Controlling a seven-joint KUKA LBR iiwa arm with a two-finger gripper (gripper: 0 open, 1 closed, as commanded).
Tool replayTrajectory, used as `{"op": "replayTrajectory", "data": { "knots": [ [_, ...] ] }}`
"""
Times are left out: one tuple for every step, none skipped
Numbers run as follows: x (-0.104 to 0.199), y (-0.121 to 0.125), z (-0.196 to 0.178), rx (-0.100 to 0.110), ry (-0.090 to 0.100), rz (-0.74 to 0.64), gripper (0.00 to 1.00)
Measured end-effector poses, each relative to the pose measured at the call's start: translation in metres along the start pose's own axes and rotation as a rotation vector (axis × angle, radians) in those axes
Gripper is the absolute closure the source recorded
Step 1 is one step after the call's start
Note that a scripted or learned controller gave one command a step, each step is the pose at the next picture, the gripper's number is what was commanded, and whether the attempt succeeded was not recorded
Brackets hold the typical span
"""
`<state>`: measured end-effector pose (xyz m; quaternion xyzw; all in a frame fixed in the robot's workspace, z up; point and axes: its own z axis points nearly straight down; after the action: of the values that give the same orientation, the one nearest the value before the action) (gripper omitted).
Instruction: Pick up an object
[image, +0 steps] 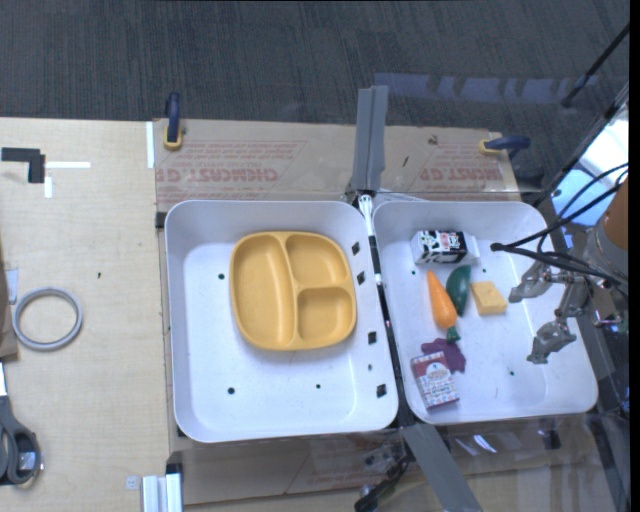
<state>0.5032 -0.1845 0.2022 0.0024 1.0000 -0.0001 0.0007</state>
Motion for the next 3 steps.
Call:
{"op": "replayTrajectory", "data": {
  "knots": [
    [-0.019,0.014,0.111,0.001,0.001,0.484,0.0],
    [-0.088,0.019,0.11,0.002,-0.001,0.992,0.0],
    [-0.123,0.044,0.11,0.003,0.0,1.523,0.0]
  ]
}}
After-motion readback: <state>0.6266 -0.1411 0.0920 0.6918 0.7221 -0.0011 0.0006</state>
